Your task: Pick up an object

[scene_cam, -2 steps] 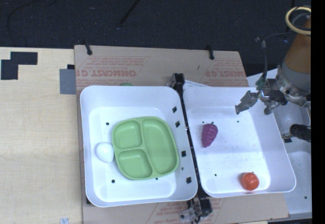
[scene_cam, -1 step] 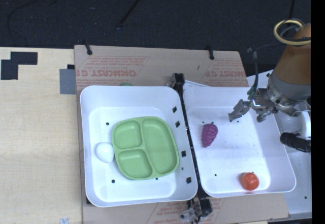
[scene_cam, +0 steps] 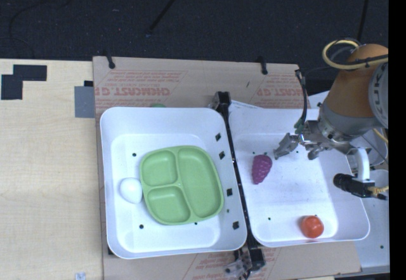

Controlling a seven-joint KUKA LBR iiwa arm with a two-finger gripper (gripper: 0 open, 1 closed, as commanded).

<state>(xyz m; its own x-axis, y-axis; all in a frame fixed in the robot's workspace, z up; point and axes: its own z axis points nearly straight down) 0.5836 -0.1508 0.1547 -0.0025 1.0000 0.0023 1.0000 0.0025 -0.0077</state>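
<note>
Left bin [scene_cam: 120, 133]: green three-compartment tray [scene_cam: 181, 185], white egg [scene_cam: 130, 190] touching its left edge. Right bin [scene_cam: 285, 234]: purple grape bunch [scene_cam: 261, 168] near divider, red tomato [scene_cam: 311, 226] near front. Gripper [scene_cam: 298, 146] over right bin, right of grapes, jaws spread, pinching nothing.

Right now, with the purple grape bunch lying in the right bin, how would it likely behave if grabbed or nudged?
The purple grape bunch looks lumpy and tapered, so it would probably rock or skid rather than roll freely. Its bumpy surface may give the pincer uneven contact, so a grip could slip. It lies apart from the bin wall, so a nudge would probably shift it.
</note>
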